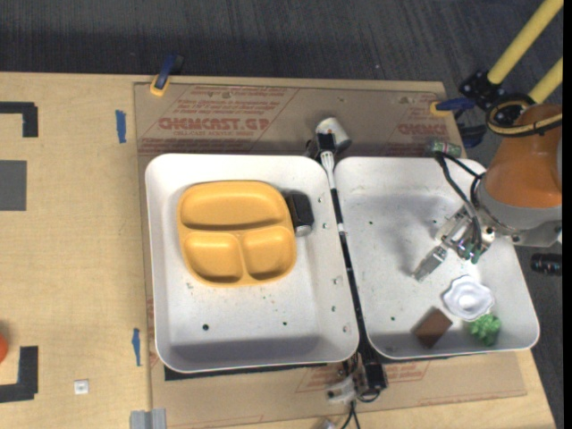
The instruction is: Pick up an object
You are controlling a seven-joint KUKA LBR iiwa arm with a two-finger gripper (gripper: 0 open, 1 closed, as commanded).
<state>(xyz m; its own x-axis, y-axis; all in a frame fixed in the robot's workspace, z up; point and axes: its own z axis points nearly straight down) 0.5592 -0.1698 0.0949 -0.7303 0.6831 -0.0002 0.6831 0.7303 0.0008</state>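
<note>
Partly cropped arm (527,172), claw (444,250) indistinct, blurry.

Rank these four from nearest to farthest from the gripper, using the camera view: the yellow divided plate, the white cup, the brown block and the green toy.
Measured from the gripper:
1. White cup, just below it, right bin.
2. Brown block, near the right bin's front edge.
3. Green toy, front right corner; close to the block's distance, hard to separate.
4. Yellow divided plate, left bin.

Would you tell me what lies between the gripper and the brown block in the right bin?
In the camera view, bare white bin floor separates the gripper from the brown block; the white cup-like object sits just to the side.
</note>
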